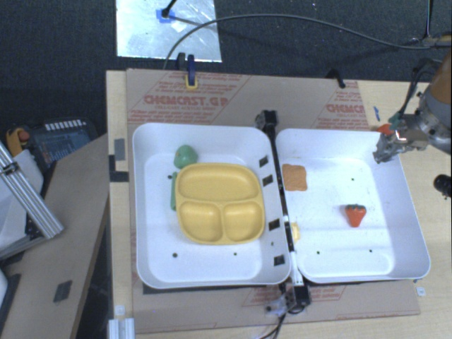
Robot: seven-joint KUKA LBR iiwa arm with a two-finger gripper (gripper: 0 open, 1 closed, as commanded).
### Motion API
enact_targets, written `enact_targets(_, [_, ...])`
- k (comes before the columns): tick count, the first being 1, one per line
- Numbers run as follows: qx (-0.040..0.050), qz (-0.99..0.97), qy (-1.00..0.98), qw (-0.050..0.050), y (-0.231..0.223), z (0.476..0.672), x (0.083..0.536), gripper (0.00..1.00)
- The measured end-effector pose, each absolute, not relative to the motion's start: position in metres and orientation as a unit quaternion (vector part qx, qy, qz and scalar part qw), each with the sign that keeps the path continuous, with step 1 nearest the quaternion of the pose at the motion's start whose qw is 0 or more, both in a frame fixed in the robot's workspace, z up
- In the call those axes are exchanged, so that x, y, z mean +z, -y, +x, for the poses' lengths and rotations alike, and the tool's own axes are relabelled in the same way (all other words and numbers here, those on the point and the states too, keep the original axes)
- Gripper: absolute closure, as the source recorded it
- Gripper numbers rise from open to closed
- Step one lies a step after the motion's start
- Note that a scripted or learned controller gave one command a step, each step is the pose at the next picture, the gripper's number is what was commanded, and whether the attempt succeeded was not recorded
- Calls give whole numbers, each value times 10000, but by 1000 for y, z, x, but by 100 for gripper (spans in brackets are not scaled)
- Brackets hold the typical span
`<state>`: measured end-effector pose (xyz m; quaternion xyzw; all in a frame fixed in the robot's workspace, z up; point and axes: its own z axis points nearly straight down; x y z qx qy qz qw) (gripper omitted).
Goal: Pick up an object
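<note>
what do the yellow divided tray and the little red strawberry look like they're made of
The yellow three-compartment tray looks like moulded plastic: uniform colour, rounded ridges, a soft satin sheen. The small red strawberry-shaped object with a green top is probably a plastic or rubber toy, given its flat, even colour; too small to be sure.

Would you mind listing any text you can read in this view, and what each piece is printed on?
"CHEMCAST GP" on the board under the bins, left of the clamp, in red.
The same red print on the board's right part, slanted and partly cut off; not fully readable.
Faint red print on the board's front edge: too blurred to read.
</note>
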<state>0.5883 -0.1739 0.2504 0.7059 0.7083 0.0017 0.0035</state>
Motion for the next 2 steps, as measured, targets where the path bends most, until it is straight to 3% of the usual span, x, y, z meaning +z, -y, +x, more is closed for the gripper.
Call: enact_targets(2, [13,7036,-7106,-1,70,569,261,100])
